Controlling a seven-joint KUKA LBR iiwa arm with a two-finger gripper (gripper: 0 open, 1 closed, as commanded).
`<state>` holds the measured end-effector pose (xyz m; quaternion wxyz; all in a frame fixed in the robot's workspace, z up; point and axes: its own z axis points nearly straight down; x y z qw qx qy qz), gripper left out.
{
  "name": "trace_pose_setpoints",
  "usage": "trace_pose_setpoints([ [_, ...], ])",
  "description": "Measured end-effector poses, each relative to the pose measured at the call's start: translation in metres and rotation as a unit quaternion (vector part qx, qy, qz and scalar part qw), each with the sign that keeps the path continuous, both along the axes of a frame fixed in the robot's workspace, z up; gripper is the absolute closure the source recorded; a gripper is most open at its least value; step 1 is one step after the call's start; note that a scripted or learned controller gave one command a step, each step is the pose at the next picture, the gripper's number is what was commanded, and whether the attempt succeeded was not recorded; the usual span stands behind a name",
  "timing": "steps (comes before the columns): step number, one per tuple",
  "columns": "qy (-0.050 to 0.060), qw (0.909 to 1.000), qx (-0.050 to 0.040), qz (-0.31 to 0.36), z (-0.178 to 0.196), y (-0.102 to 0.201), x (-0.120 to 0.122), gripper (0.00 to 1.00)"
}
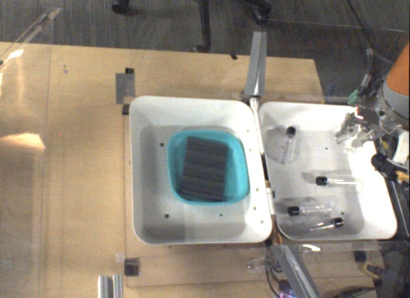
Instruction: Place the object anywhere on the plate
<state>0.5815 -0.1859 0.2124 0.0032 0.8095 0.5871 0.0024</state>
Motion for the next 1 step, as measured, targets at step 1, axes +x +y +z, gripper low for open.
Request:
trace_pose_setpoints([
  [1, 0.0, 1.0, 0.0, 0.0, 0.0, 0.0, 0.0, 0.0],
])
